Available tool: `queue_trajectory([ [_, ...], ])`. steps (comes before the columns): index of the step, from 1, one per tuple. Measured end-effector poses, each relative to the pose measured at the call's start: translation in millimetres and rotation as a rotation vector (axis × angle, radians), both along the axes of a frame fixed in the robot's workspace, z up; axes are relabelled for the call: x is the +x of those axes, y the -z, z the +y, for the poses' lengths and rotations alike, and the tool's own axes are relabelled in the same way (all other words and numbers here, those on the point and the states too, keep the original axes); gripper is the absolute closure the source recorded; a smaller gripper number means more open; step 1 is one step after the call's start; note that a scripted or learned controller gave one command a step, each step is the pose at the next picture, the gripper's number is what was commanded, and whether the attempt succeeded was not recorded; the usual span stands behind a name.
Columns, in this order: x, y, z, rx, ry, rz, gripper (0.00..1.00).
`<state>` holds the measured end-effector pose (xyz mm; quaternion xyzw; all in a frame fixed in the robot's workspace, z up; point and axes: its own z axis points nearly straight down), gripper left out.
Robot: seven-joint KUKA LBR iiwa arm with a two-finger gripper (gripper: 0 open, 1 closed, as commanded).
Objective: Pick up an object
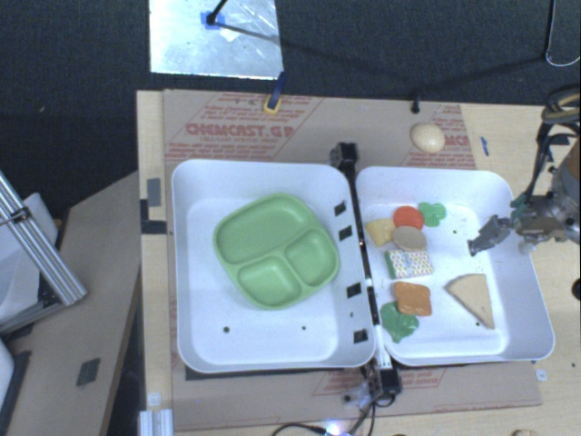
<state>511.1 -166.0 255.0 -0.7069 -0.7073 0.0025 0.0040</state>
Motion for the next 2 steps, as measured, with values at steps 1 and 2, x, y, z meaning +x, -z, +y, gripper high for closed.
queue_trajectory([
  [1,2.3,-5.6,0.3,-0.003,-0.003,-0.011,0.00],
  [2,-3.7,55.3,-1.2,-0.001,-0.001,-0.006,0.00],
])
